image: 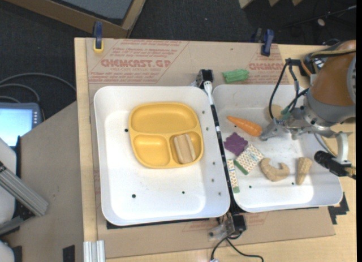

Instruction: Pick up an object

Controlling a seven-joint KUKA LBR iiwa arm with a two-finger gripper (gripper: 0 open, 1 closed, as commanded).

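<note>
Where the arm point(331, 94) comes in over the right bin point(283, 198), its grey body and orange band cover that bin's far right corner, and its outer side is cut off by the picture's edge. Beside it, the left bin point(113, 187) carries a yellow divided plate point(164, 120) toward its far edge, with a tan bread slice point(183, 147) lying in the plate's near right compartment. Cables loop in front of the gripper point(276, 129), which sits low over the middle of the right bin, just beside the thick end of an orange carrot point(245, 125); I cannot tell whether its jaws are apart or together, nor whether it touches the carrot. Nearer the dividing edge lies a purple piece point(235, 142), too small to name, and next to it a patterned packet point(248, 158). Toward the near edge rest a curved tan piece point(274, 170) and a pale cone point(304, 169), slightly apart. On the bench, beyond the right bin's far edge, lies a green object point(236, 76) whose shape is blurred.
</note>
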